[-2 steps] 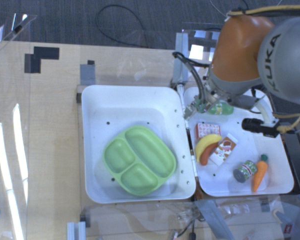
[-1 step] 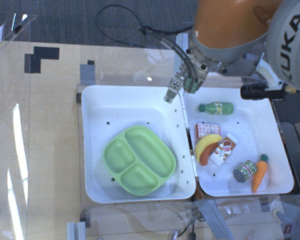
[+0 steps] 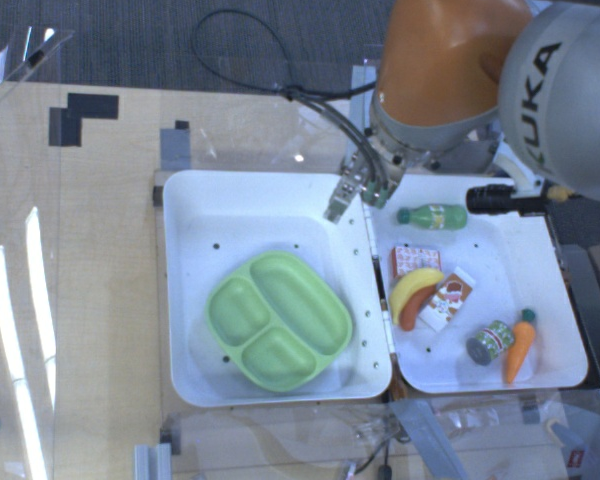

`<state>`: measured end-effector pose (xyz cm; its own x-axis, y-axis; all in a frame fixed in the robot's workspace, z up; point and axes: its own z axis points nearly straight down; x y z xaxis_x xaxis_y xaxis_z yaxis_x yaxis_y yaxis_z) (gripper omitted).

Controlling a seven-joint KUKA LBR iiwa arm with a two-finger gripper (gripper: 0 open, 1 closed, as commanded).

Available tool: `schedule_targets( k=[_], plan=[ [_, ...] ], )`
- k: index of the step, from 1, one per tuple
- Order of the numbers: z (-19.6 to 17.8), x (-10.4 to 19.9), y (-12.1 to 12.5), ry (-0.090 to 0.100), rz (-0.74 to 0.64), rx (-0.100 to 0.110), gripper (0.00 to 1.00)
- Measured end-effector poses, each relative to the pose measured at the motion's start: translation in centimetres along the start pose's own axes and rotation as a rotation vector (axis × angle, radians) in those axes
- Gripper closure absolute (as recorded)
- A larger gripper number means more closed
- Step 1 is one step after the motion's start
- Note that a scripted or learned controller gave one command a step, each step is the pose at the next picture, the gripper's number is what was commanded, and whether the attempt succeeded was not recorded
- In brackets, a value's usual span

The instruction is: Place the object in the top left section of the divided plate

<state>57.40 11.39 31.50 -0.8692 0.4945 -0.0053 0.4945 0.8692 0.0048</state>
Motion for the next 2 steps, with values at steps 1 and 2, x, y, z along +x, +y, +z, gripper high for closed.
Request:
schedule_targets(
  k=[1,2],
  plan=[
    [9.2,-0.5,2.3,0.002,-0.025,0.001,1.0],
    [18.7,7.4,7.0,0.004,0.103,0.001,1.0]
  ],
)
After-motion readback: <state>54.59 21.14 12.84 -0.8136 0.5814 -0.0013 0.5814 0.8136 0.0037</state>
